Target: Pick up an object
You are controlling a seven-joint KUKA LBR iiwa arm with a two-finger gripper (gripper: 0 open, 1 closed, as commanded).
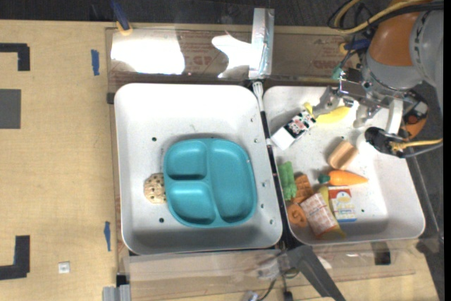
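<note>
On the light wooden tabletop [49, 173] sit two shallow white plastic bins side by side. The left bin [134, 116] holds a teal plastic tray with three compartments [209, 180], and a round speckled cookie [154, 187] lies touching the tray's left edge. The right bin [402, 201] holds a scatter of small things: a white rectangular box with a black and coloured label [292, 129] near its upper left, a yellow banana-like piece [333, 114] just beside that box, a tan cylindrical block [342, 151] in the middle, an orange toy carrot [347, 178] just below the block, a green ridged piece [286, 180] along the left wall, and a cluster of small red and orange food packets [325, 210] near the front. The grey arm with its orange band [394, 46] reaches in from the right, and its hand [363, 106] sits low over the upper part of the right bin, near the yellow piece and the tan block. Whether the hand is released or clenched cannot be told, and nothing can be seen grasped in it.
</note>
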